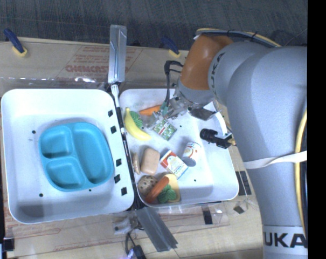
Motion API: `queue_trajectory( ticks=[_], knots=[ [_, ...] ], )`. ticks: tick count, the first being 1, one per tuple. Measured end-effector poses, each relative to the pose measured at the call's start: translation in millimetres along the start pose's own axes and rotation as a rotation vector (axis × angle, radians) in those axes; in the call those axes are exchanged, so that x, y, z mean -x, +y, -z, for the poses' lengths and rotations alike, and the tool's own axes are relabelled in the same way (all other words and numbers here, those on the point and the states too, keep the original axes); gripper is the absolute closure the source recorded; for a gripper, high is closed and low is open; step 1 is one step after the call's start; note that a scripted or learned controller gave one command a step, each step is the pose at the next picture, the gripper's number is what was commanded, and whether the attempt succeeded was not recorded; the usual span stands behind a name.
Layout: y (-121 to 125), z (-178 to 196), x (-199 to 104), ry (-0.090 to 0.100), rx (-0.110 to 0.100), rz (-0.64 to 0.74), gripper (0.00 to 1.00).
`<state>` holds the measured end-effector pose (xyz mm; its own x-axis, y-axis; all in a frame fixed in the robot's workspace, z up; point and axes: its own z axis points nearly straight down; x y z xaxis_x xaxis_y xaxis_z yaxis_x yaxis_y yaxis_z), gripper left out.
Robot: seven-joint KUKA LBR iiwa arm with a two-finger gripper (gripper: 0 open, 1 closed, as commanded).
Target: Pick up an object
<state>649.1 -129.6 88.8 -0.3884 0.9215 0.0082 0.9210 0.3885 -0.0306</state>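
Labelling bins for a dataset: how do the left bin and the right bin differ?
The left bin holds one blue divided tray; the right bin holds many small items, including a banana. The gripper is down over the right bin, not the left bin. Both are shallow and white.

Fingers (171, 108) obscured among clutter

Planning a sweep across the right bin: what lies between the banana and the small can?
In the camera view, a green-and-white packet lies between the banana and the can, nearer the banana.
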Motion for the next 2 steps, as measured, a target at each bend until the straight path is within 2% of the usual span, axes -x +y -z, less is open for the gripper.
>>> queue_trajectory(
  ticks=[1, 2],
  knots=[
    [-5.4, 1.8, 28.4, -0.003, 0.023, -0.076, 1.0],
    [4.5, 1.6, 3.4, -0.004, 0.021, 0.081, 1.0]
  ],
)
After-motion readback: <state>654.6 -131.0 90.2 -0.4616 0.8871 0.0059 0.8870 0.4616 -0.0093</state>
